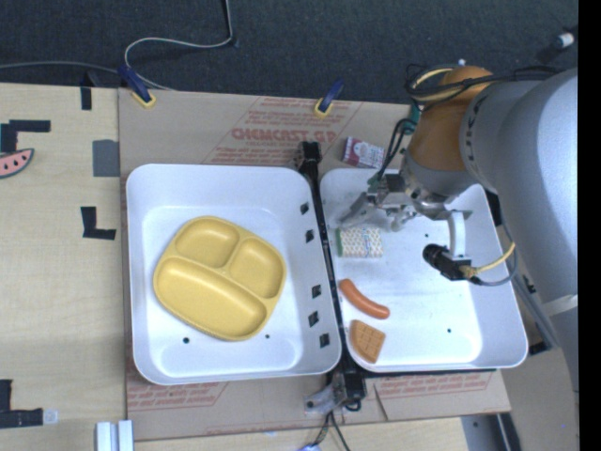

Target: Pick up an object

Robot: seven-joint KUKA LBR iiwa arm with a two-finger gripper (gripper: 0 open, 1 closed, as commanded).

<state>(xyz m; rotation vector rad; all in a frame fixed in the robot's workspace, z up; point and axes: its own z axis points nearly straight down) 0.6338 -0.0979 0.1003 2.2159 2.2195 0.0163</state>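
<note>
Three items lie in the right bin point(470, 319). Pincer point(376, 210) just beside the checked pad point(362, 243) (open or closed: cannot tell).

In the left bin point(235, 191) a yellow divided plate point(219, 276) takes the middle. Bare floor runs along the wall from 10 to 2 o'clock, with a narrower strip at 6 o'clock. In the right bin point(451, 332) the clutter keeps to the 9 o'clock side: a pale sponge point(362, 242) at 10 o'clock, just beside the tool point(374, 212), a sausage point(363, 299) at 8 o'clock and a cracker point(366, 340) at 7 o'clock. Its floor from 3 to 6 o'clock lies open. The arm point(526, 158) hangs over the 12 to 3 o'clock corner. Black clips point(315, 291) stud the shared wall between the bins.
</note>
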